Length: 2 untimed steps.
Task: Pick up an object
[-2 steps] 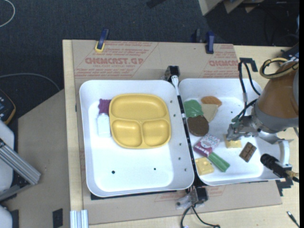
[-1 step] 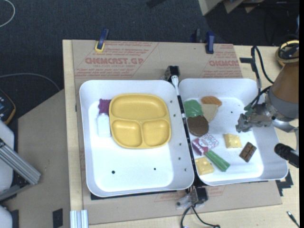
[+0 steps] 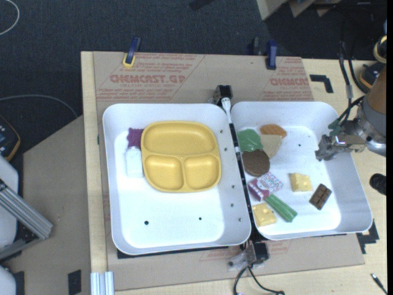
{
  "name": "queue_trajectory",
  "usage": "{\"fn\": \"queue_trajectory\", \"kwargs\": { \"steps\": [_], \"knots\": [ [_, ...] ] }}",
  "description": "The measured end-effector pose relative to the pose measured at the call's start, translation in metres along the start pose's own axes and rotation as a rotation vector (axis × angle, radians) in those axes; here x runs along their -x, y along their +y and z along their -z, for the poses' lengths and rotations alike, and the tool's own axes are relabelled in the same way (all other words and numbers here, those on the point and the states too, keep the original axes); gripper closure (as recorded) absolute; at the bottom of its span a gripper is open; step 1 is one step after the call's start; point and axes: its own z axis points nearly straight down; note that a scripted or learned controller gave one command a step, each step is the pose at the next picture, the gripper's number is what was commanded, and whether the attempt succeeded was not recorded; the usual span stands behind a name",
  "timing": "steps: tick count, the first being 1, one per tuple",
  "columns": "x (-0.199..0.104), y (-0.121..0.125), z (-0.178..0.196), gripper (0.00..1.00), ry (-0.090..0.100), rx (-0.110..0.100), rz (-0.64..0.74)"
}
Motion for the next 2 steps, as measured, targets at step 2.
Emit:
{"fn": "queue_trajectory", "kwargs": {
  "steps": [2],
  "knots": [
    [-0.107,-0.001,-0.012,1.00,0.006,-0.011,0.004]
  ]
}}
